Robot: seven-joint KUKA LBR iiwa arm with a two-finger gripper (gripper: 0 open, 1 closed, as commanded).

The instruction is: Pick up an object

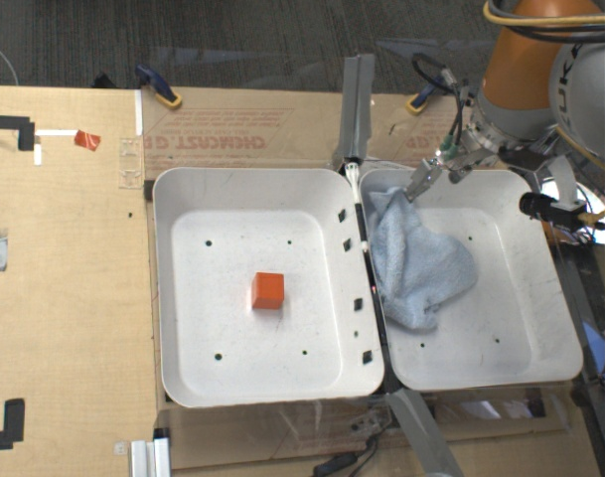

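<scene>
An orange cube [268,291] sits near the middle of the left white bin [183,266]. A crumpled light-blue cloth [416,261] lies in the left half of the right white bin [521,296], against the divider. My gripper [428,175] hangs over the far left corner of the right bin, just above the cloth's upper edge. From this angle I cannot see whether it touches the cloth. The grey arm with its orange band [540,38] reaches in from the upper right.
A raised metal divider [357,117] runs between the bins. Behind them lies cardboard [242,132] with clamps [158,85] at its back edge. A wooden bench top [54,286] with a small red tag [86,140] stretches to the left.
</scene>
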